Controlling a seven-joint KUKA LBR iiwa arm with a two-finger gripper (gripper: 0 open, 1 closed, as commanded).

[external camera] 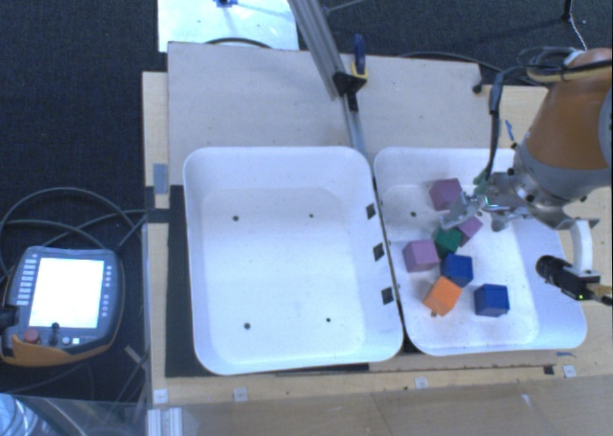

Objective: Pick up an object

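Crowding one bin [565, 329]: bright small blocks [450, 257]

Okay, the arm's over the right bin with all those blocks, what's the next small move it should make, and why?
Probably a short descent straight down. The tool sits over the cluster in the right bin, close beside the green block and a small purple block. Whether it grips anything cannot be told. Blocks crowd closely there, so a slow drop seems safest.
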